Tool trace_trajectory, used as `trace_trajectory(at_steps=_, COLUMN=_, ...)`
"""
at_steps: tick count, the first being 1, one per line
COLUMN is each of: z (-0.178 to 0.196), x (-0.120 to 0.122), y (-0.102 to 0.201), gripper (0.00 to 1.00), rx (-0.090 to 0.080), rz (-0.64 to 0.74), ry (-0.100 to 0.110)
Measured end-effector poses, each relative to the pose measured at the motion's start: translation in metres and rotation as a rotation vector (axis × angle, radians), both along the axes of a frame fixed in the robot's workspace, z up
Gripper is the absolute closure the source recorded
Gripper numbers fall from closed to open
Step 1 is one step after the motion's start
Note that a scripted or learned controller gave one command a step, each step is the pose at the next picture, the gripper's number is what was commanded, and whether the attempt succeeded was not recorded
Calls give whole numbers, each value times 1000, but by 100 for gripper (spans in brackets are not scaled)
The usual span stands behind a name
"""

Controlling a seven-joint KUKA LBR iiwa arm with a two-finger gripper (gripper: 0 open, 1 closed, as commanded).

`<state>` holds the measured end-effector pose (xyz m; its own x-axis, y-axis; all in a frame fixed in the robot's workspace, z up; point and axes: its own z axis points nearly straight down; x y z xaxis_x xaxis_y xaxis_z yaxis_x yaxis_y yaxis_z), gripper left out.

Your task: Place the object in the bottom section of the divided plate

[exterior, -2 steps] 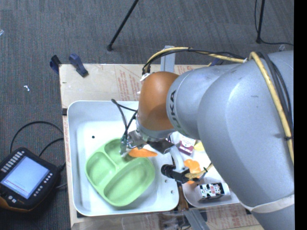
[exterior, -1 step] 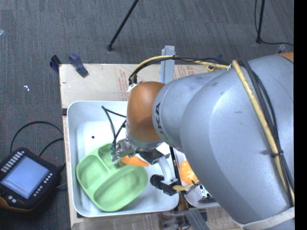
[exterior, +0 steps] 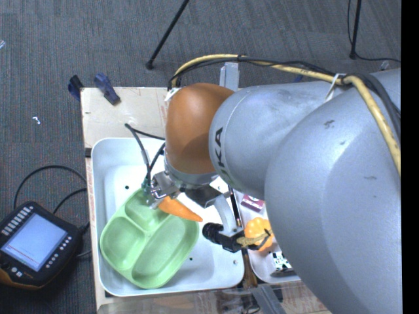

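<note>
Grey carpet surrounds your bench; left white bin (exterior: pixel 105 175) holds the green plastic divided plate (exterior: pixel 149 241). Your gripper (exterior: pixel 159 198) pinches an orange carrot-shaped toy (exterior: pixel 178 209) at the plate's far rim.

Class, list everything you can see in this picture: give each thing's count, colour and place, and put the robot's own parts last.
Divided plate: one, light green, in the left bin.
Carrot-shaped object: one, orange, over the plate's upper right edge, below the wrist.
Bins: two, white; left bin, right bin mostly hidden by the arm.
Orange-yellow object: one, at the right bin's left edge.
Handheld controller: one, black with a screen, on the floor at left.
Clamps: two, blue, at the bench's top left corner.
Arm: one, grey with an orange band, from the right.
</note>
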<state>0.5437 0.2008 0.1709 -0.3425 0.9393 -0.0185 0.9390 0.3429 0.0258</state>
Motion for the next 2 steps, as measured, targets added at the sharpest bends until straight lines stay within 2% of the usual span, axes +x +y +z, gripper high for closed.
trace_trajectory(at_steps=1, z=-18, x=4, y=-4, gripper=100, rx=1, rz=-178, ry=2)
trace_trajectory(at_steps=2, z=-69, x=-21, y=-31, gripper=100, rx=3, rz=-477, ry=22)
